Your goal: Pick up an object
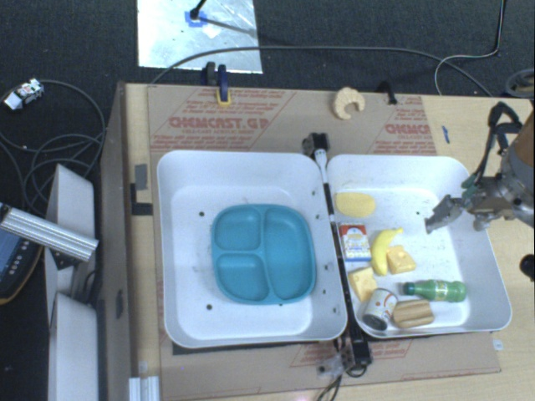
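The right bin [418, 176] holds several small items: a flat yellow oval [354, 203], a red and white carton [354, 242], a banana [383, 249], an orange wedge [402, 261], a pale yellow block [363, 282], a green bottle [435, 290] lying on its side, a tin can [378, 307] and a brown bread roll [412, 313]. My gripper [440, 215] hangs over the right side of this bin, right of the banana and above the bottle. Nothing shows in its grasp.
A blue divided plate [263, 253] lies in the left bin [192, 182]. A beige pastry-shaped toy [349, 102] rests on the cardboard behind the bins. Cables and a clamp [221, 82] lie at the back edge. The arm's wrist [510, 195] covers the right bin's right rim.
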